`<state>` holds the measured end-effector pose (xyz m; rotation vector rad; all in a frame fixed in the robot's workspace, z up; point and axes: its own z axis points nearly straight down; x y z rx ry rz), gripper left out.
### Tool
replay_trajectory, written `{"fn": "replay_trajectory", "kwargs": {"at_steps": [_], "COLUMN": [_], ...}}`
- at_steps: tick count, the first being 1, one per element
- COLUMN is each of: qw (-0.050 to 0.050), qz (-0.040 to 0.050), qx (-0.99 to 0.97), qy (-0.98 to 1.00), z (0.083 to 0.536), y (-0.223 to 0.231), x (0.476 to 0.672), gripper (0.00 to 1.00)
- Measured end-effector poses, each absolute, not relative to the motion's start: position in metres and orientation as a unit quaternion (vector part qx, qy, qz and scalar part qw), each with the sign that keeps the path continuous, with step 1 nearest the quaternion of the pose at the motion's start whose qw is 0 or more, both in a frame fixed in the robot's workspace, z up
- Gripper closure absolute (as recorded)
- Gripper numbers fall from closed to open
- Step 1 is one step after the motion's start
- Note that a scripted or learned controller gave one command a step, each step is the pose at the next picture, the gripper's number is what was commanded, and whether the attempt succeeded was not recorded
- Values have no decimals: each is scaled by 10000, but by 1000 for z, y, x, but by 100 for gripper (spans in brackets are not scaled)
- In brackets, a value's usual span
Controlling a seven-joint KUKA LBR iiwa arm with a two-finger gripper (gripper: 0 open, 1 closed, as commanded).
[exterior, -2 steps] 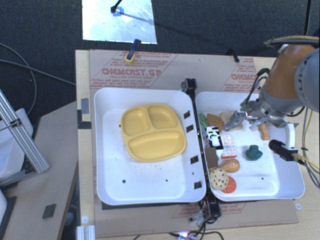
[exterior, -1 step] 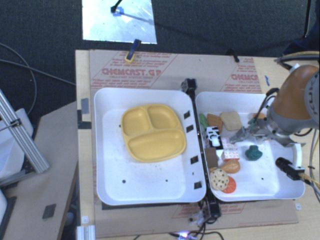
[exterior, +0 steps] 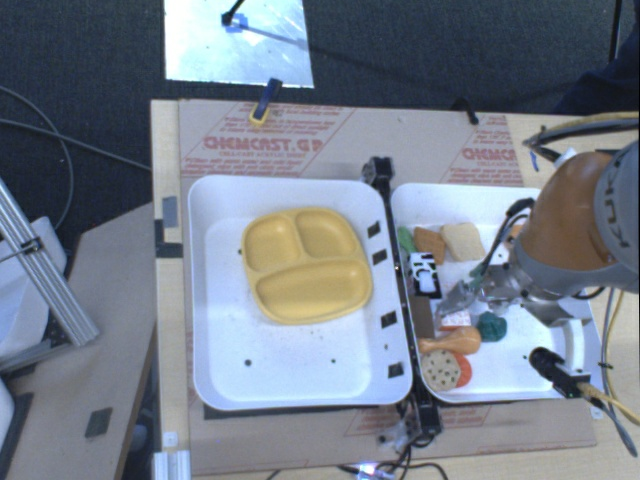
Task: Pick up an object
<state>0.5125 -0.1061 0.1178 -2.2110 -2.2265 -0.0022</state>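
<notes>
My gripper (exterior: 458,300) hangs low over the left middle of the right bin (exterior: 520,203), on the grey arm with an orange band (exterior: 570,213) that reaches in from the right. Just below it lie a small pale scrap (exterior: 455,319) and a teal ball (exterior: 492,325). An orange carrot-shaped piece (exterior: 452,343) and a round speckled cracker (exterior: 442,370) rest nearer the front. A black-and-white item (exterior: 425,273) sits to the gripper's left. At the back are a green piece (exterior: 405,238), a brown block (exterior: 430,243) and a beige bread slice (exterior: 462,240).
The left bin (exterior: 215,358) holds a yellow divided plate (exterior: 305,266). A black divider with clips (exterior: 390,268) runs between the two bins. Both bins stand on a cardboard sheet (exterior: 300,138); a metal frame (exterior: 40,268) stands at far left.
</notes>
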Motion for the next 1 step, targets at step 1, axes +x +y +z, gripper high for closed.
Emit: {"fn": "replay_trajectory", "kwargs": {"at_steps": [1], "qw": [-14], "qz": [-15], "qx": [-7062], "qy": [-7080], "z": [127], "y": [-110], "x": [515], "gripper": [100]}}
